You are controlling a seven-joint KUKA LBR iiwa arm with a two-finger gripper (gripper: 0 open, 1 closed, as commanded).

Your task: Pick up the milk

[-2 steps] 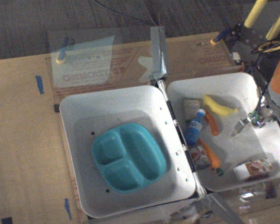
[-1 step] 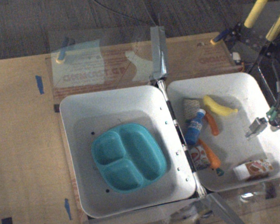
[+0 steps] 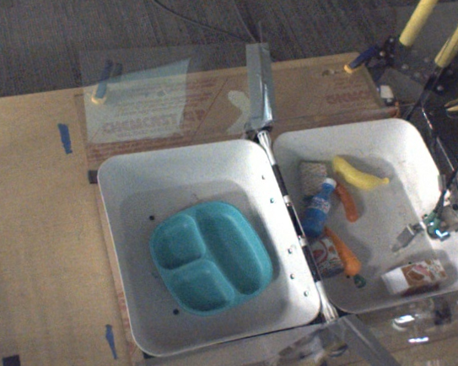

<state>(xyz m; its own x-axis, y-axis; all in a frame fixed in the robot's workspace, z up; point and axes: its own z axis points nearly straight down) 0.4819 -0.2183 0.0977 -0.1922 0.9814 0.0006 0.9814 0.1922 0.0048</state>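
- Milk carton (image 3: 414, 276) lies on its side near the front rim of the right bin (image 3: 401, 133), a small white box with a reddish label, touching nothing else.
- Gripper (image 3: 414, 232) hangs low over the right side of that bin, just behind the milk carton and apart from it; whether it is open or closed cannot be told at this size.
- Yellow banana (image 3: 359, 174) rests toward the back of the same bin, an orange carrot (image 3: 348, 201) just beside it.
- Blue bottle (image 3: 320, 207) lies slanted along the bin's left wall, with a second carrot (image 3: 345, 254) and a small red-printed packet (image 3: 326, 255) in front of it.
- Left bin (image 3: 176, 162) holds a teal divided plate (image 3: 211, 256).
- Both bins sit side by side on the tan counter (image 3: 34, 249).
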